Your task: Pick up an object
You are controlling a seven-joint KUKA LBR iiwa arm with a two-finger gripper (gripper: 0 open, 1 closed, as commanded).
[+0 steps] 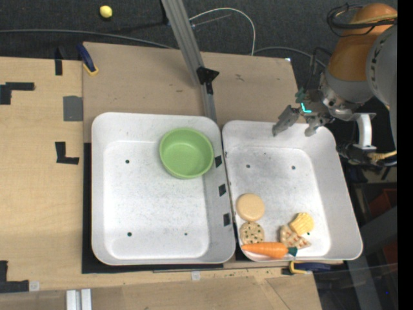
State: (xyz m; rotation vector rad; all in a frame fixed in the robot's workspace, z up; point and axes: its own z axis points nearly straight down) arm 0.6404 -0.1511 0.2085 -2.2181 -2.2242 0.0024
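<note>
My gripper (298, 126) hangs over the back edge of the right bin (284, 166), its two fingers spread open with nothing between them. Far from it, at that bin's front, lie a round tan bun (250, 206), a dotted cracker (251, 231), an orange carrot (264, 250) and a yellow and orange toy snack (298, 230). In the left bin (129, 205), a green bowl (186, 152) stands upright near the back right corner.
A slanted grey pole (184, 37) runs down to the gap between the bins. A small yellow ball (106, 11) lies on the dark floor at the back left. Cables loop behind the bench.
</note>
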